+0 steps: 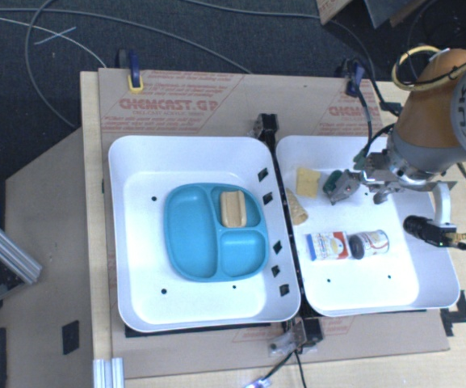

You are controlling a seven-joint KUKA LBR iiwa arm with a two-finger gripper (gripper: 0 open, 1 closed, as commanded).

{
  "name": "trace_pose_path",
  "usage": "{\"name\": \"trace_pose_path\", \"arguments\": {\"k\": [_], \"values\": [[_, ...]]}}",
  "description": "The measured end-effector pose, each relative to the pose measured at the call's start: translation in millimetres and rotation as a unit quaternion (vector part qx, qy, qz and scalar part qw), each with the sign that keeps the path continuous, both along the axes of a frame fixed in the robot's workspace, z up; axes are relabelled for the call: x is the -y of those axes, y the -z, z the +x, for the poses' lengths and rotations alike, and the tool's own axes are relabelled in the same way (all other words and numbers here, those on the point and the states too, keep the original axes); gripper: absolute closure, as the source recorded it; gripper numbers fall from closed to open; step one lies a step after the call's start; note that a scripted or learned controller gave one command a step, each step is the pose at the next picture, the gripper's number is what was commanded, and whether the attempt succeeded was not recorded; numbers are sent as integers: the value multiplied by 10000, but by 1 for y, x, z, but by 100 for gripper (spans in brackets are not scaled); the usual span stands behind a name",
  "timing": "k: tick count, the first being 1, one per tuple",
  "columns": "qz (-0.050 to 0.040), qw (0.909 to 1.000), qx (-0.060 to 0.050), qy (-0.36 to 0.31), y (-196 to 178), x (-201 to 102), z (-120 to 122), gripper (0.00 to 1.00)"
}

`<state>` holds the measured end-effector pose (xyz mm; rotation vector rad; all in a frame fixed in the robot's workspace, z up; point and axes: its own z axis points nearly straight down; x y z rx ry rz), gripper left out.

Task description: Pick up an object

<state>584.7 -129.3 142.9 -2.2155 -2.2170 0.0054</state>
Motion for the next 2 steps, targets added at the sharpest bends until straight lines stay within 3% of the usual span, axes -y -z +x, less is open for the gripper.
{"name": "trace_pose_path", "arguments": {"k": [1, 2], "values": [[-2, 10000, 7, 3, 53, -1, -1, 0], [-6, 10000, 41, 6, 38, -1, 1, 100]]}}
